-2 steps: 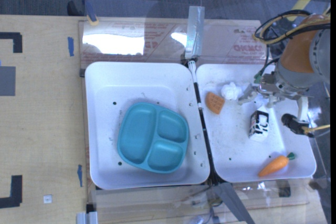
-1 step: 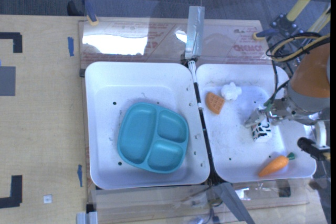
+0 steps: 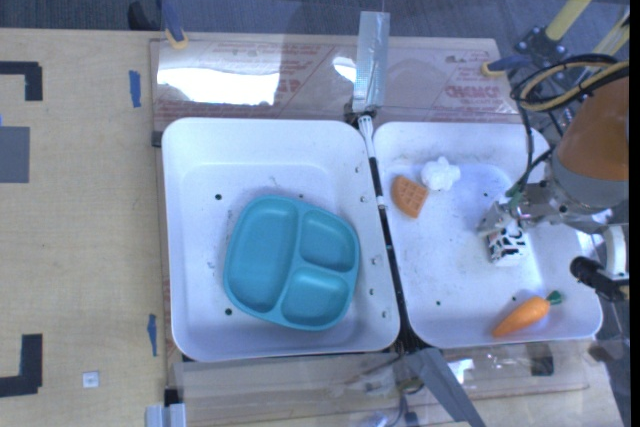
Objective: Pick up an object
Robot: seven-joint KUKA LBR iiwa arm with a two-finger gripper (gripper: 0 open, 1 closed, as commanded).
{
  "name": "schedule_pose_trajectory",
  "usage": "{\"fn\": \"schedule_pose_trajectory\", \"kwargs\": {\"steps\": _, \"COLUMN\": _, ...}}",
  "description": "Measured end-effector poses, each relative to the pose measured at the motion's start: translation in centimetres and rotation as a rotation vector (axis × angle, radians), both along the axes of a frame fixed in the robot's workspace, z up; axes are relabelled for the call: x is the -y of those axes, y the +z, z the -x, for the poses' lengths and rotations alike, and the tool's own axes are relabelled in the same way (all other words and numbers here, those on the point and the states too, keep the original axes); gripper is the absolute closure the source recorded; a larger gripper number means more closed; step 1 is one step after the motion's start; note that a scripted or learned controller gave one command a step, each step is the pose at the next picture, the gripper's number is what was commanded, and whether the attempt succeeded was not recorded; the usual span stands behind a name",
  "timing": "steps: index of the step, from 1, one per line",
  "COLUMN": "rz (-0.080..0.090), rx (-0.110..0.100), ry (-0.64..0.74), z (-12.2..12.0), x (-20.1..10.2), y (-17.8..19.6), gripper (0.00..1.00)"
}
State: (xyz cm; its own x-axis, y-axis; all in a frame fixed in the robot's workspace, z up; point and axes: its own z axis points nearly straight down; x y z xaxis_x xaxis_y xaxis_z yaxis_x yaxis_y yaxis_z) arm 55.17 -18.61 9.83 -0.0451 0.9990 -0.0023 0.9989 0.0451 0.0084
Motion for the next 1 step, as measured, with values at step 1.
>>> {"fn": "schedule_pose_trajectory", "kwargs": {"steps": 1, "rz": 0.001, "rx": 0.002, "ry": 0.0, "z": -0.06, "x": -0.03, "y": 0.96, "gripper": 1.0}}
